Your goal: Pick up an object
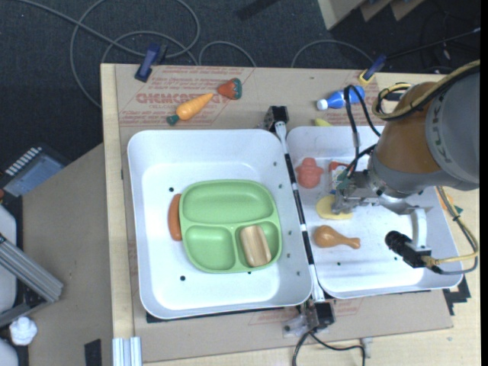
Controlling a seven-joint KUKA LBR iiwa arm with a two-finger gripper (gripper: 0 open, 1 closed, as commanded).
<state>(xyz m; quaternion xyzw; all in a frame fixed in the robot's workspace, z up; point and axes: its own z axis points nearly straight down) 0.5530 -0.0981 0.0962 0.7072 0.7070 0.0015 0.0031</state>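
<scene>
A divided tray [229,201] is sitting in the left bin [152,158], with a bun [255,245] lying in its near right compartment and a sausage [175,216] lying against its left edge. In the right bin [366,277], a drumstick [335,239] is lying nearer than the tool [347,197]. A carrot [193,106] is lying on the bench [122,113] behind the left bin.

The gripper [347,195] is largely covered by the arm's wrist, so its grasp cannot be judged. A yellow object [333,207] beneath it is partly hidden, and a red and white item [336,172] behind the cables is too obscured to be identified. The orange piece [175,216] is half concealed by the green tray [229,197]
</scene>
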